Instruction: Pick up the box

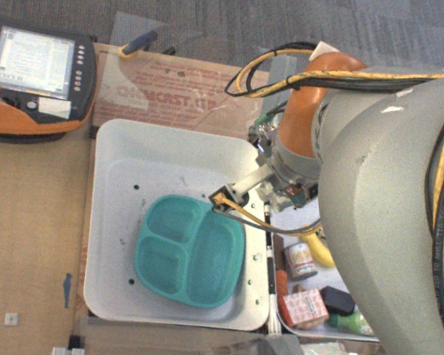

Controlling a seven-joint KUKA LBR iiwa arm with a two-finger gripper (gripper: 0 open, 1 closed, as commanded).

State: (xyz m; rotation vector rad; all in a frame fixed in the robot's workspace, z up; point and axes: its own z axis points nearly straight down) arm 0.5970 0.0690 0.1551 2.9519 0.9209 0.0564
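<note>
The box (303,306) is small, red and white, and lies near the front of the right bin (323,332). My gripper (280,191) hangs over the strip where the two bins meet, up and to the left of the box and well apart from it. Nothing shows between gripper and box except a small can. The wide grey arm covers most of the right bin.
A teal divided plate (190,250) lies in the left bin (111,197). Around the box are a small can (301,260), a yellow thing (322,251), a black thing (338,301), a green thing (354,322) and an orange thing (281,282). A teach pendant (30,78) rests at far left.
</note>
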